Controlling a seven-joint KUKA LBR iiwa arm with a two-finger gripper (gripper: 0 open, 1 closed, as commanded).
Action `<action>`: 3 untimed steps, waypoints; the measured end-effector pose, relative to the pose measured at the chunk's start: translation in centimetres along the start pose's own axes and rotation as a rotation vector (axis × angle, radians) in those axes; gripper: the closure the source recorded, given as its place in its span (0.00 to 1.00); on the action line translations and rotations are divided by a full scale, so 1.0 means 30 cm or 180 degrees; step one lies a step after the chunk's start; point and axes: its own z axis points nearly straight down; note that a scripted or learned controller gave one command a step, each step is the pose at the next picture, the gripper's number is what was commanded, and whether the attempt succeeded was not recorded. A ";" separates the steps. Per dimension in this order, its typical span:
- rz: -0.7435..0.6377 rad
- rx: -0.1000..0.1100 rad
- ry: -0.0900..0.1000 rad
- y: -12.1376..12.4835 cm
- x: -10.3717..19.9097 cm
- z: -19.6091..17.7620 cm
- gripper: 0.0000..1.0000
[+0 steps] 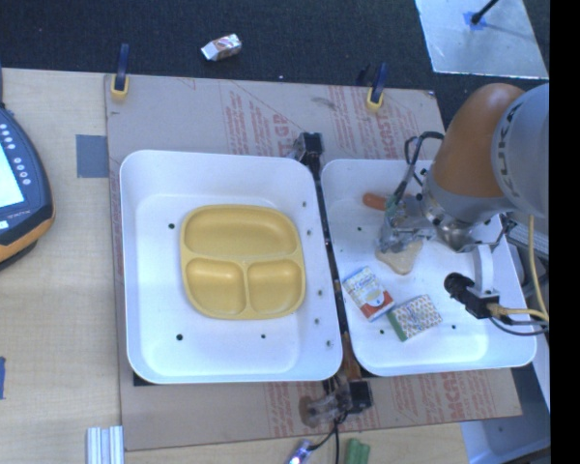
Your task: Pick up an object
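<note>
At the near edge of the right bin (522, 356) you had two small packets lying flat: a green patterned packet (414, 316) and, just beside it toward the divider, a white and orange packet (366, 291). Beyond them the gripper (403, 235) was low in that bin, right over a pale tan object (400, 257) that lay on the bin floor, apparently touching it; I could not tell whether the fingers were parted or closed, since the wrist hid them from above. A small orange piece (374, 201) lay just beyond, near the far wall. If the tan object was your target, I judged the main risk to be a grasp on its edge only, letting it slip out on the lift, because it looked flat and soft with little for the fingers to bite on. The dangling cables (507, 307) near the wrist could also have snagged on the bin wall. The left bin (145, 259) carried a yellow divided tray (242, 259), well apart from the arm. Both bins sat on brown cardboard (261, 114) clamped to a light wooden table (48, 356), with a teach pendant (10, 187) at its left end. Farthest off, dark floor (97, 8) held a crumpled wrapper (221, 47).
</note>
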 end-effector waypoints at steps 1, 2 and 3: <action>-0.0002 0.0000 -0.0002 0.000 0.000 0.000 0.00; -0.0004 -0.0002 -0.0010 0.000 -0.003 -0.033 1.00; -0.0008 -0.0001 -0.0012 0.000 -0.003 -0.033 0.00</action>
